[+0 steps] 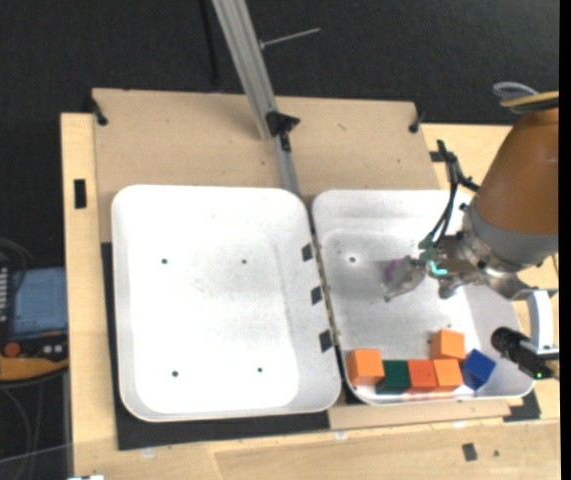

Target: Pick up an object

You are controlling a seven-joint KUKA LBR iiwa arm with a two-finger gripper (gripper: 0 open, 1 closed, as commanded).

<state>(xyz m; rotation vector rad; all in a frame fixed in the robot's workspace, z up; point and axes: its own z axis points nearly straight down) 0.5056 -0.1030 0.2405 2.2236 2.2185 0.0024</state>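
Tool (397, 280) position, as I read it from the camera view: above the right bin (365, 218), near that bin's middle; I cannot tell its state. Orange blocks (367, 364), a green block (396, 375) and a blue block (478, 367) lie along that bin's near wall, well apart from the tool.

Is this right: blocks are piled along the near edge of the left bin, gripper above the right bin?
Wrong bin. In the camera view the blocks sit along the near edge of the right bin. The gripper is above the right bin, as you said.
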